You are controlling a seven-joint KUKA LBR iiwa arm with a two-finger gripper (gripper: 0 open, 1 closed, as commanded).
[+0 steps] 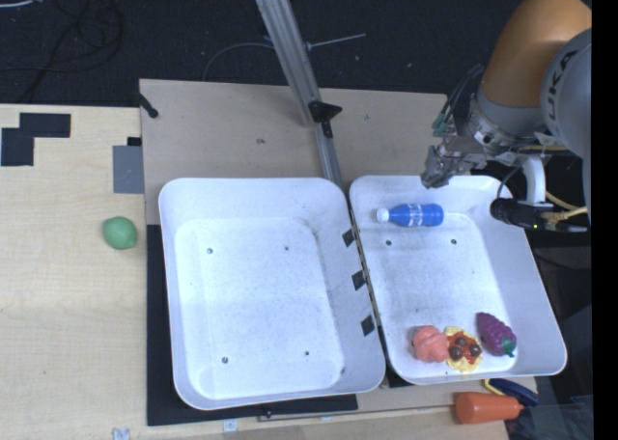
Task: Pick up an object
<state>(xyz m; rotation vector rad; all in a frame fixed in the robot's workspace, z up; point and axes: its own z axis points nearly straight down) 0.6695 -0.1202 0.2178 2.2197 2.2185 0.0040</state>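
1 blue bottle (412,215) just below pincer (435,175)

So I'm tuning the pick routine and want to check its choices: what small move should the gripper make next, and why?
Probably a short descent toward the blue bottle. The gripper sits at the right bin's far rim, just beyond the bottle, which lies on its side apart from the other items, making it the nearest and least crowded target.

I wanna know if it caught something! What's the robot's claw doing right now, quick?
Gripper: above the far edge of the right bin, just behind the blue bottle; nothing seen in it, open or closed cannot be told.
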